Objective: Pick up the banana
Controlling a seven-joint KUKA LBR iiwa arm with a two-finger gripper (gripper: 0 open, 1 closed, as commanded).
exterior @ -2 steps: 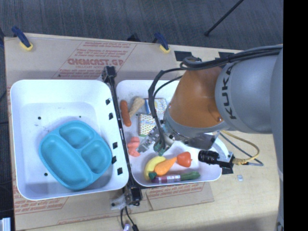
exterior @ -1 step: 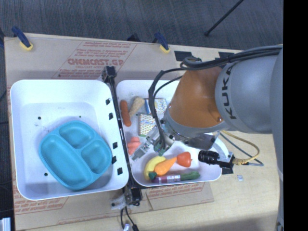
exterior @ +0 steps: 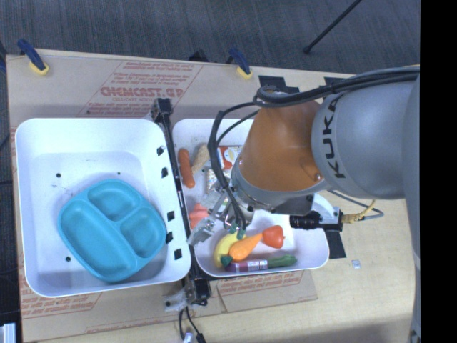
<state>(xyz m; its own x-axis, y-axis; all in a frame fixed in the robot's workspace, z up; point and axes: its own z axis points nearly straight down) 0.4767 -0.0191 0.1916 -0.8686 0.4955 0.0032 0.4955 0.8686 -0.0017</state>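
Note:
The yellow banana [exterior: 226,245] lies in the right white bin [exterior: 314,252] near its front wall, touching an orange carrot [exterior: 247,246]. My gripper [exterior: 217,227] hangs low in this bin under the orange wrist band, just above and left of the banana. It is open, with one fingertip [exterior: 203,233] near the bin's left wall and the other by the banana's upper end. Nothing sits between the fingers. The wrist hides the middle of the bin.
A red pepper [exterior: 274,236], a green vegetable [exterior: 283,261] and a small tube [exterior: 250,265] crowd the banana. A sausage [exterior: 186,167] lies farther back. The left bin [exterior: 43,141] holds a blue divided plate [exterior: 111,227]. A black divider [exterior: 170,184] separates the bins.

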